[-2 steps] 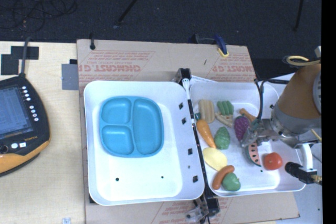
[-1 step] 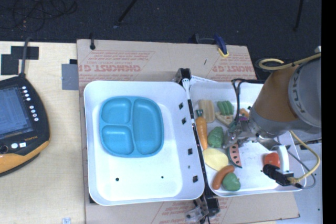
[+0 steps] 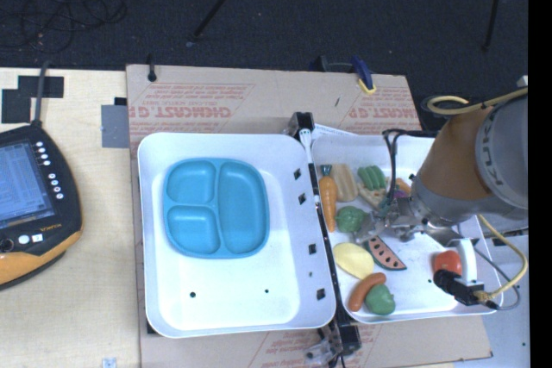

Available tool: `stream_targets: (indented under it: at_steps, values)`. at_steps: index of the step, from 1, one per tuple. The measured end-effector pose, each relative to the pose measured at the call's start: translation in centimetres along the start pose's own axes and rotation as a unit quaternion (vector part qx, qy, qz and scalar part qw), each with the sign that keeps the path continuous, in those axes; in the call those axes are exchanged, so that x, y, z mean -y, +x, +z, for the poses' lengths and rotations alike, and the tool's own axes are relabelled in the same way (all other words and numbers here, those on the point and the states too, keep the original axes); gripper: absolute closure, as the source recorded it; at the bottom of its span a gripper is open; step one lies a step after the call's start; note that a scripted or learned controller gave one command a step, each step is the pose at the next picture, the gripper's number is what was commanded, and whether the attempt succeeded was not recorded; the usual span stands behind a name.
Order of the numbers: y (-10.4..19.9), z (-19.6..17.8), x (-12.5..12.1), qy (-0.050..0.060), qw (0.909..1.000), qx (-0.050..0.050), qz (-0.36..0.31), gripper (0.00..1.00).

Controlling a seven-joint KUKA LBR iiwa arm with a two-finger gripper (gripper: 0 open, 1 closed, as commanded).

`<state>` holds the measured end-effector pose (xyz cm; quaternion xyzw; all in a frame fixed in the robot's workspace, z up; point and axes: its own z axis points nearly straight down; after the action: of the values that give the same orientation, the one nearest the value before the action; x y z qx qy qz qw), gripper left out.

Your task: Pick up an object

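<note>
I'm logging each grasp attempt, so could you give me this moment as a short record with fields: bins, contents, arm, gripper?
left bin: shallow white bin holding a blue three-compartment plastic plate
right bin: shallow white bin with toy food
right bin contents: orange toy carrot, green toy broccoli, yellow toy lemon, watermelon slice, red toy sausage
arm: grey arm with orange band, over the right bin
gripper: gripper low among the toys; grasp not discernible

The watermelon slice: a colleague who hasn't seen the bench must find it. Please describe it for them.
Look in the right-hand white bin, the one crowded with toy food. Near its middle, right of the pale yellow lemon-like piece, lies the watermelon slice. It alone is a red wedge with dark seeds.
</note>
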<state>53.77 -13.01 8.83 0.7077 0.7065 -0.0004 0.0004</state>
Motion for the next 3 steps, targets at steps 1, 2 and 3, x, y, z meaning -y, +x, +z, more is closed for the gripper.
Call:
stream_targets:
  at_steps: [1, 2, 3]
  values:
    - [4.1, 0.1, -2.1, 0.000, 1.0000, -0.001, -0.002, 0.00]
    - [3.9, 0.1, -2.9, 0.002, 1.0000, -0.002, -0.001, 0.00]
    - [2.8, 0.0, -0.9, 0.000, 1.0000, -0.001, 0.000, 0.00]
